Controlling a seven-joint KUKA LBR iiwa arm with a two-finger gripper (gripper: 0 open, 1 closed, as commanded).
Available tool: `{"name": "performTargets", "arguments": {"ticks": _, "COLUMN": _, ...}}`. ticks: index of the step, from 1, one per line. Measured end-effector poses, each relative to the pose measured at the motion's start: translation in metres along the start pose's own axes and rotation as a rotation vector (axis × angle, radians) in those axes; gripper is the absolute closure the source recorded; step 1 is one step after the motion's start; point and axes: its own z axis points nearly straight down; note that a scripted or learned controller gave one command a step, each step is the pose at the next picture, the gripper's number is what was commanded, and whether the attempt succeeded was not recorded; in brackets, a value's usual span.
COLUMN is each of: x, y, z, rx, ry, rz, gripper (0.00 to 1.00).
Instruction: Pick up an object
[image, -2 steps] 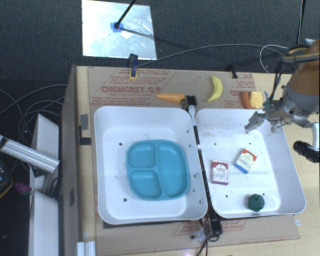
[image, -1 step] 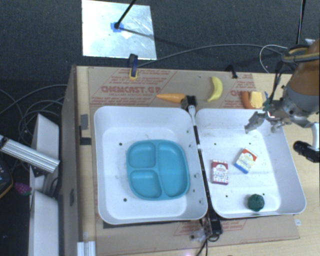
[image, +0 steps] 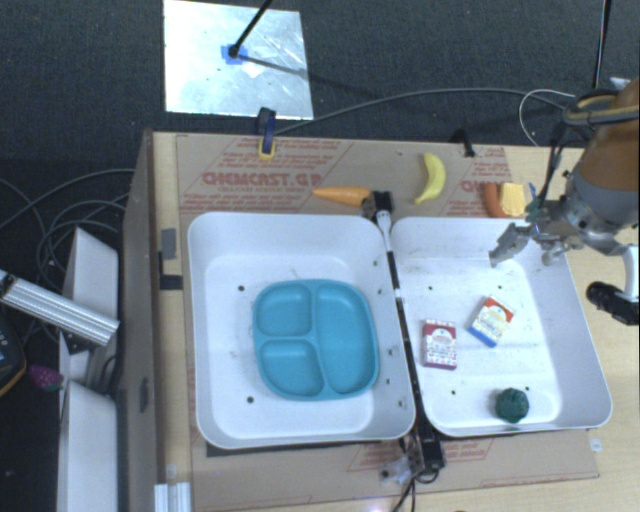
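Fingers (image: 503, 247) of the gripper (image: 520, 240) point down and leftward over the back part of the right bin (image: 575, 340), with nothing between them; whether they stand spread or closed cannot be told from this slant. Behind them the grey wrist and its orange band lead off to the right edge.

Below and in front of the gripper lie the candidates. A small box with blue and red print (image: 491, 321) rests tilted near the bin's middle, nearest the tool. A red and white carton (image: 439, 344) lies just left of it, apart from it and close to the divider between the bins. A dark green ball (image: 512, 404) sits near the front rim, well apart from both.

For a clean pick, I judge the blue and red box the easiest target: it is closest and has free floor all round. The fingers should be turned so they straddle its narrow sides, then lowered straight down until they bracket it before closing. The ball may roll away from a grazing touch.

The left bin (image: 215, 300) holds a blue divided plate (image: 314, 336). Beyond the bins, on the board, lie a banana (image: 432, 177), a carrot (image: 342, 196) and an orange and yellow item (image: 504, 199).
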Motion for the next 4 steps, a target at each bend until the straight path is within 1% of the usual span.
{"name": "performTargets", "arguments": {"ticks": 3, "x": 0.000, "y": 0.000, "z": 0.000, "rx": 0.000, "ry": 0.000, "rz": 0.000, "gripper": 0.00}}
{"name": "performTargets", "arguments": {"ticks": 4, "x": -0.036, "y": -0.048, "z": 0.078, "rx": 0.002, "ry": 0.000, "rz": 0.002, "gripper": 0.00}}
